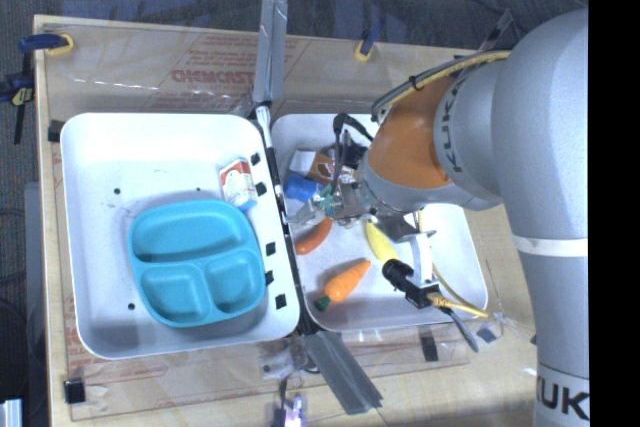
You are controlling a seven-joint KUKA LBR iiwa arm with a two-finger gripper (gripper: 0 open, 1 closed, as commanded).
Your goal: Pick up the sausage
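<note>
Reddish sausage (314,236) lies diagonally, upper end toward the arm (480,130).

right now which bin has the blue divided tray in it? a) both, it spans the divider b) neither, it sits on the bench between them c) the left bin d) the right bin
c: the blue divided tray lies flat inside the left bin, while the carrot and the sausage lie in the right bin.
</note>
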